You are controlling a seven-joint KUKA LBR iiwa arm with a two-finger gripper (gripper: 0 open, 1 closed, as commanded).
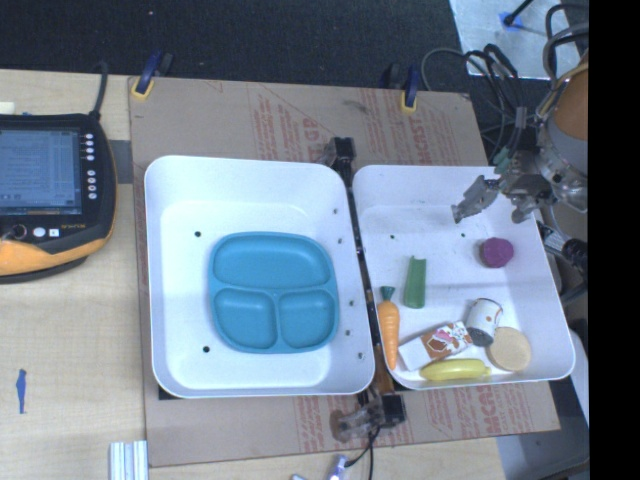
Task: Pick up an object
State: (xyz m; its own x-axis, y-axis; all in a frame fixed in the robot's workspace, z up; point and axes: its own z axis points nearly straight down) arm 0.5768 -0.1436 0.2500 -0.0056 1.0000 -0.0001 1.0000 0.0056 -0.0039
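White right bin (pixel 560 298): green block (pixel 414 281) lies lengthwise, near-vertical.

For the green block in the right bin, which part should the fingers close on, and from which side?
Probably across the middle of the green block, straight down from above. It lies flat on the right bin's floor, long axis running near to far, so its long sides make the narrow span. Bare floor flanks both; the carrot sits just off its near-left end.

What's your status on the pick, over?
Gripper above right bin's far side, nothing held. Nearest: round purple object, untouched. Path clear.
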